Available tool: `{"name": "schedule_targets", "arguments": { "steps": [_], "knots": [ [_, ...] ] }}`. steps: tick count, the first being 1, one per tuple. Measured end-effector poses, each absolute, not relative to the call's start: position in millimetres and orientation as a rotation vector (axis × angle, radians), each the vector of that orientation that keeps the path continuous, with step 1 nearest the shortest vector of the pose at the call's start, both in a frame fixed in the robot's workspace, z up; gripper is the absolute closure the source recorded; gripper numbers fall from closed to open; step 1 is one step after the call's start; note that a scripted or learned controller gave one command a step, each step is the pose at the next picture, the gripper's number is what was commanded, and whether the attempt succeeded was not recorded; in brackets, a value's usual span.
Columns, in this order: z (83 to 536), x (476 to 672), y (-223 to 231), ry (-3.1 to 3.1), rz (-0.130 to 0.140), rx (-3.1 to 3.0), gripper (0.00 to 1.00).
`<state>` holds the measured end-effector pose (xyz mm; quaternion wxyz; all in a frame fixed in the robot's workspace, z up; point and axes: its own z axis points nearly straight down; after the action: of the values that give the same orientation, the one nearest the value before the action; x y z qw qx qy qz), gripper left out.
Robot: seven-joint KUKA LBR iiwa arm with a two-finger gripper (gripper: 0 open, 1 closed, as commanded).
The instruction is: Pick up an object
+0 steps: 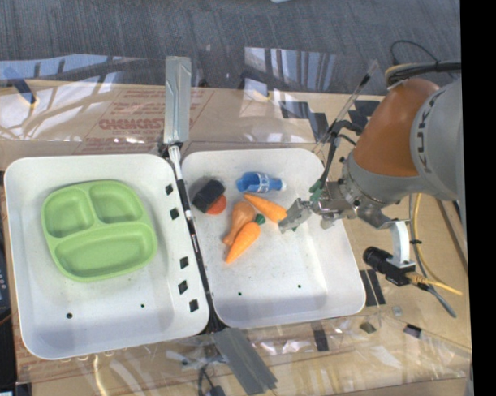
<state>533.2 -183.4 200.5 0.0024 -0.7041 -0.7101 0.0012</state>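
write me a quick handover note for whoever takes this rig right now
Pincer: low over the right white bin, at its right side, holding nothing visible; finger state unclear.
Things: two orange toy carrots, a blue bottle-shaped toy and a black-and-orange toy lie in the right bin. The green divided plate sits in the left white bin.
Done: nothing lifted.
Left: grasp and lift one object.

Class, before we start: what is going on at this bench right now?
A grey robot arm reaches in from the right over the right bin. Its gripper sits just right of the carrots and grips nothing visible. Also in that bin lie a blue bottle and a black and orange piece. The left bin holds a green divided plate, untouched.
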Motion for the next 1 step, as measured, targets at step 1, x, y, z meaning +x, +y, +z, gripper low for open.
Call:
{"name": "schedule_targets", "arguments": {
  "steps": [1],
  "knots": [
    [216.5, 565.5, -157.3, -2.296, 0.002, -2.141, 0.0]
  ]
}}
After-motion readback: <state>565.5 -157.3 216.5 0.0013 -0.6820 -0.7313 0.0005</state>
